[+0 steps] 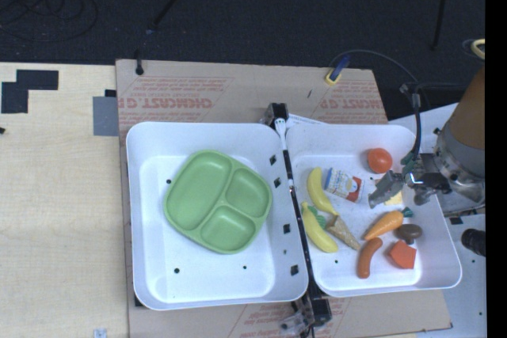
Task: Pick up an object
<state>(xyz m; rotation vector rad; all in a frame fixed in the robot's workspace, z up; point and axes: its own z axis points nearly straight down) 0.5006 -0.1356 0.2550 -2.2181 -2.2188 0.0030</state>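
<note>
My gripper (402, 192) hangs low over the right side of the right bin (444, 277), open, with nothing between its fingers. A pale yellow piece (394, 201) lies just under it. An orange carrot (384, 224) lies right below, and a red tomato (379, 160) sits up and to the left. Left of the gripper a small white and red carton (343, 184) lies beside two yellow bananas (318, 191) (319, 231). A tan cone (343, 232), a sausage (367, 257), a red block (402, 255) and a brown lump (409, 233) sit near the bin's front.
The left bin (150, 170) holds a green divided plate (219, 200). A black divider with clips (291, 202) runs between the bins. Cardboard (206, 95) lies under both bins. A blue-tipped cable (337, 74) arcs behind the right bin.
</note>
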